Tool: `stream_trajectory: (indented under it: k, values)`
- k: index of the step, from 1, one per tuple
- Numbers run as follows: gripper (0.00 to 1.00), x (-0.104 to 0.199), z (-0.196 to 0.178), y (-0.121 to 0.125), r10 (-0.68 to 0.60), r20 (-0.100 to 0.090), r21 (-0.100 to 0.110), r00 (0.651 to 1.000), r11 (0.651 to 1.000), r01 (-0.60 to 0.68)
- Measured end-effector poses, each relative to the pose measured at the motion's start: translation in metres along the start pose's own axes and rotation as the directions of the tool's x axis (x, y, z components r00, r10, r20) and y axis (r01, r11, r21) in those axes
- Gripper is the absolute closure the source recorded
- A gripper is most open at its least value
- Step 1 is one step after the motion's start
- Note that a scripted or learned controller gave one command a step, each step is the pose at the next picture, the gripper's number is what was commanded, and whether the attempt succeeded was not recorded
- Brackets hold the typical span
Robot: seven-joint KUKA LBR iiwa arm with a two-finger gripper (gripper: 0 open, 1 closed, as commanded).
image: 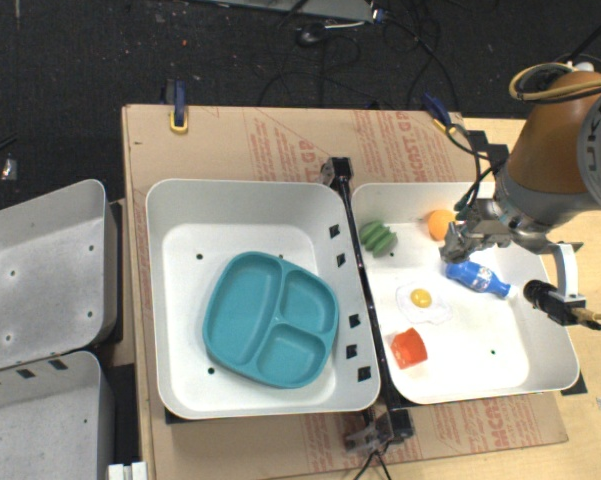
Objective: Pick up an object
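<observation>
While the gripper (467, 240) hangs low in the right bin (500, 380), just above the blue bottle (477, 277), nothing is lifted yet. Finger state: cannot tell. Bottle lies flat on the bin floor, orange ball (439, 224) just left of the gripper. Grasp and lift both remain.

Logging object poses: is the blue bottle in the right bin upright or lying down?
Lying down: the blue bottle shows its full length along the right bin floor.
</observation>
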State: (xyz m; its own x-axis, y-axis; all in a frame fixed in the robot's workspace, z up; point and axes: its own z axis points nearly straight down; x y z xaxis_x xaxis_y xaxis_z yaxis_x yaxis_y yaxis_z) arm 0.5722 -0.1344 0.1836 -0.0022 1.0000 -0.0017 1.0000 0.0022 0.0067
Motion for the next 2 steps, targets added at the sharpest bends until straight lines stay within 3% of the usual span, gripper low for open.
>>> stream_trajectory:
  k: [1, 2]
  values:
    - [1.0, 0.0, -0.019, 0.001, 0.0, -0.001, 0.003, 1.0, 1.0, 0.0]
    - [1.0, 0.06, -0.029, 0.007, -0.006, -0.003, 0.005, 1.0, 1.0, 0.006]
